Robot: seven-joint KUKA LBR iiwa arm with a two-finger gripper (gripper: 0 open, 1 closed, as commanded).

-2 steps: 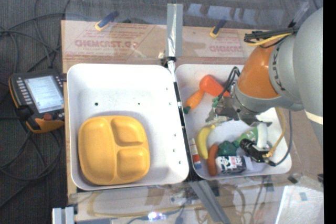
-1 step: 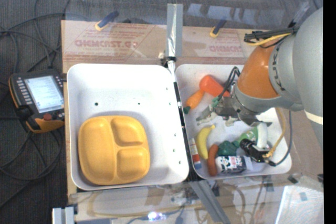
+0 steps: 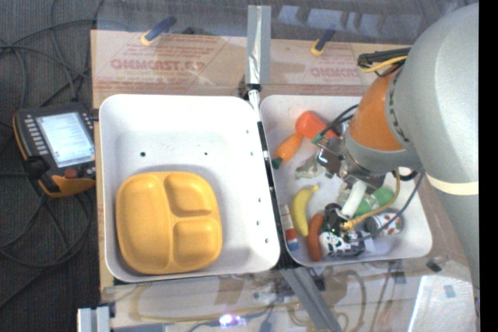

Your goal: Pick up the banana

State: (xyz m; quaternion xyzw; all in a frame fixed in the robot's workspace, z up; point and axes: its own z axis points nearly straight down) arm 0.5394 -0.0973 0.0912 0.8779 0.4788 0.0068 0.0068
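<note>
The grey arm (image 3: 447, 89) reaches in from the right, looming large at the right edge and bending down toward the left. Its orange band (image 3: 375, 120) sits above the wrist, with the gripper (image 3: 328, 159) lowered at its left end.

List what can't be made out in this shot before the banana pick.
Camera view:
- Right bin: its right side is hidden under the arm.
- Green thing: partly covered by the wrist, kind unclear.
- Black-and-white thing, lower right of the banana: too blurred to identify.
- Pendant screen: text too small.
</note>
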